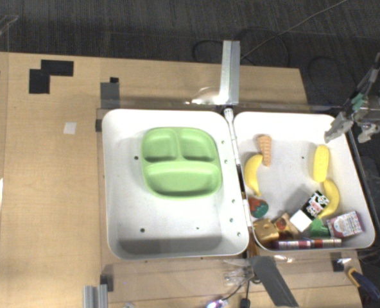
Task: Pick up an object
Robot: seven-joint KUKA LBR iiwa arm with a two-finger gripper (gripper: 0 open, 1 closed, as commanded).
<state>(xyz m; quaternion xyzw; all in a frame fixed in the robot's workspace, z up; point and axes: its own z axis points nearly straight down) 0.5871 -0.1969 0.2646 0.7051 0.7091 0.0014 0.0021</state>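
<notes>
My gripper (350, 131) hangs over the far right corner of the right bin (286, 124), open, with nothing between its fingers. Below it in the bin lies a short yellow banana (321, 162), and a second banana (332, 198) curves nearer the front. A third banana (251, 174) lies along the bin's left wall, beside an orange cone-shaped toy (264, 149). Along the front of the bin are crowded a black-and-white carton (316, 204), a pink box (345, 224), a white cube (300, 221) and a brown toy (267, 228).
The left bin (122, 191) holds a green divided plate (180, 160). A metal post (230, 69) stands behind the seam between the bins. A dark-red stick (309, 242) lies along the right bin's front wall. The right bin's middle floor is bare.
</notes>
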